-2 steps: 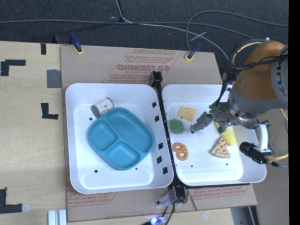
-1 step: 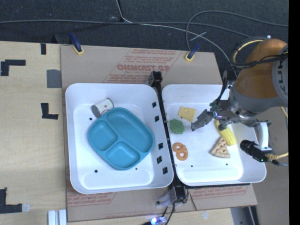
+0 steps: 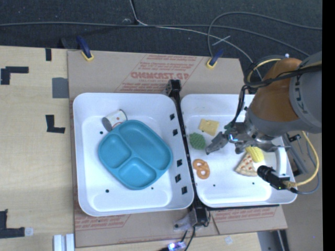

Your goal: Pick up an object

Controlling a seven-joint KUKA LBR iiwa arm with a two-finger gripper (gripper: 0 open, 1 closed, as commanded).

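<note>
**Over right bin, arm hangs above toy food**

Above the right bin (image 3: 272, 197), the gripper (image 3: 226, 143) hovers w/ fingers spread apart, nothing between them. Just beside it lie a green toy (image 3: 197, 140), cheese wedge (image 3: 209, 126), pretzel (image 3: 201, 168), corn cob (image 3: 255, 153) & pizza slice (image 3: 245, 166). Left bin (image 3: 89, 192) holds a blue divided plate (image 3: 135, 153) and a small cup (image 3: 114, 120) touching its rim.

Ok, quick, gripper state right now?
Gripper: open, holding nothing, over the right bin beside the green toy.
</note>
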